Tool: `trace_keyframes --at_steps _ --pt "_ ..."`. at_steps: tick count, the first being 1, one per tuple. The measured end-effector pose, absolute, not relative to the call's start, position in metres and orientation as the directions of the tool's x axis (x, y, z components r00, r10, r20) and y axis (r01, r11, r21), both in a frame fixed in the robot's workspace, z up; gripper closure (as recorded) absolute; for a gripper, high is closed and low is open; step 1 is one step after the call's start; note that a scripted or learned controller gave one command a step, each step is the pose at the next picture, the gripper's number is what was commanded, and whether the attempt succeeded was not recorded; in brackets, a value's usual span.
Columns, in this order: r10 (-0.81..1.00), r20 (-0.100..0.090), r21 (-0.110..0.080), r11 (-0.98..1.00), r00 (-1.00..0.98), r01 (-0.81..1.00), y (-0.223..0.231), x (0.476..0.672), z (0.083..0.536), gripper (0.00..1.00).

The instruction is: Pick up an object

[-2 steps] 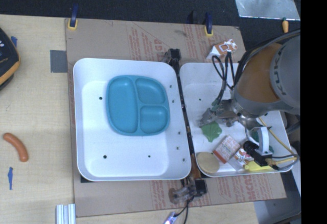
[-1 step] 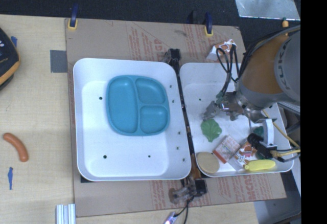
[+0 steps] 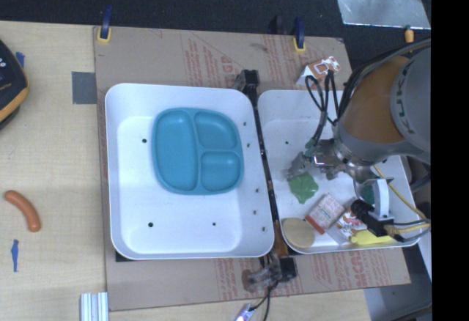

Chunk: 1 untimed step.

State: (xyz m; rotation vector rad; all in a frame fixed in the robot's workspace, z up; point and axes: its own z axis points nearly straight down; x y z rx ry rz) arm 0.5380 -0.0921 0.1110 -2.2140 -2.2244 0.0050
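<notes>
Because picking calls for something within reach, lowered over the green object (image 3: 302,187), just below the gripper (image 3: 306,164) in the right bin (image 3: 282,111). Cannot tell whether fingers are spread or closed. Further off: red-and-white packet (image 3: 325,212), tan disc (image 3: 298,234), yellow item (image 3: 370,240). Left bin (image 3: 124,165): blue divided plate (image 3: 196,150).

Text check: nothing legible

Cardboard sheet (image 3: 220,56) under the bins has faint red print along its edges, too blurred to read; small red-and-white packet (image 3: 325,213) in the right bin (image 3: 282,118) shows a label, but lettering's too small to make out
</notes>
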Motion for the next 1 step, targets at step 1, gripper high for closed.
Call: trace_keyframes --at_steps 1 --pt "1.0 0.0 -0.006 0.005 -0.005 1.0 -0.0956 0.5307 0.1115 0.0"
